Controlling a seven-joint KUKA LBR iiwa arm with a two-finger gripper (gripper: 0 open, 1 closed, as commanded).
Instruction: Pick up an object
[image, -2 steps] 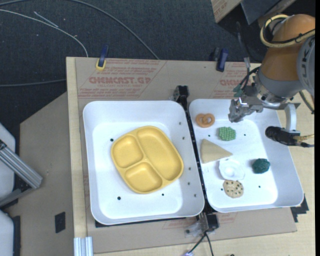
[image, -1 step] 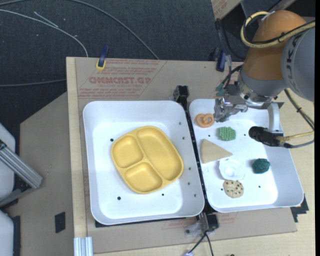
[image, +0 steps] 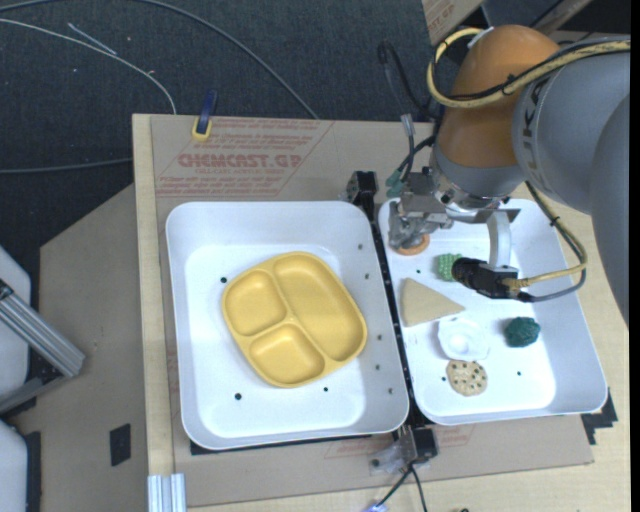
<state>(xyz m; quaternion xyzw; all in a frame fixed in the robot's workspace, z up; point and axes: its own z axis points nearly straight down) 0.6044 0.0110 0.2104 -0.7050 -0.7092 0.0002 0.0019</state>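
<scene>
On a brown bench (image: 250, 160), two white bins (image: 190, 240) adjoin.

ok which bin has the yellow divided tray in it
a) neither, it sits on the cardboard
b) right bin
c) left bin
c) the yellow divided tray lies flat inside the left bin, while the right bin holds the small items such as the cookie and the wedge.
</scene>
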